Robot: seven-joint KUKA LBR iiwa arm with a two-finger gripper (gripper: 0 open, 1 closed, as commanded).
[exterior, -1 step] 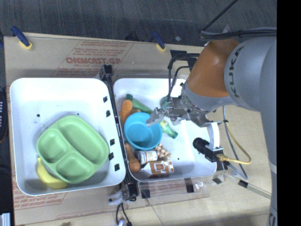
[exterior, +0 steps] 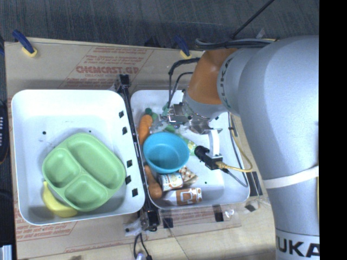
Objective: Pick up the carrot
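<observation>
Far to the tool's left, the left bin (exterior: 21, 145) held a green divided plate (exterior: 84, 169) lying over a yellow object (exterior: 54, 206), most of which was hidden beneath it. Closer in, the right bin (exterior: 230, 191) began just past the black clips on the shared rims. The carrot (exterior: 144, 128) lay upright along that bin's left wall, just left of the tool and touching the blue bowl (exterior: 166, 151), which covered its lower end. A second orange piece (exterior: 153, 185) sat below the bowl, further from the tool, with its top tucked under the bowl's rim. Beside it were a small can (exterior: 172, 180) and a brown-labelled packet (exterior: 187, 196), both too blurred to read. The tool (exterior: 174, 115) hung over the bin's upper part, just above the bowl, under the orange band (exterior: 209, 83). Cables and the wrist crowded it, so whether it was released or clenched could not be told, and nothing showed between its tips. The grey arm (exterior: 276, 123) hid the bin's right side.
</observation>
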